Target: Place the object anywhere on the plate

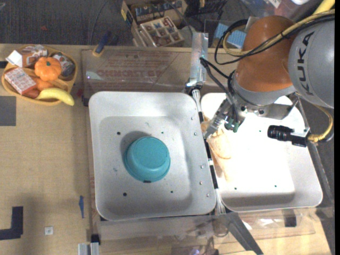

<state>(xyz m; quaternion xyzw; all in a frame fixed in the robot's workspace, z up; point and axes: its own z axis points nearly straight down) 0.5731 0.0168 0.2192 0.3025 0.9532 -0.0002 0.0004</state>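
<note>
A pale tan, soft-looking object [220,146] lies at the left edge of the right-hand shallow white plastic bin [276,190], pressed close to the wall the two bins share. It sits directly beneath the two-finger gripper [219,125], its top end meeting the fingertips; whether the fingers have closed on it or only touch it cannot be told from this slanted view, since the wrist hides much of them.

The gripper hangs from the grey arm with its orange band [268,41], which reaches in from the right and covers the upper part of that bin. A black cylindrical fitting [280,134] juts out to the right of the gripper, and black and yellow cables loop over the wrist above it.

To the left of the gripper, across the shared wall, is the left-hand shallow white bin [106,116]. In its middle rests a round teal plate [147,159], which looks rather like an upturned bowl, well apart from the tan object and lower left of the fingertips.

Far to the left of the gripper, on the wooden bench [37,163], stands a yellow dish of toy food [37,76]: an orange pumpkin, a yellow banana and small printed boxes. Above and left of the gripper, beyond the bins, lies a clear plastic sheet [138,70], and further back are cardboard boxes with printed items [156,17].
</note>
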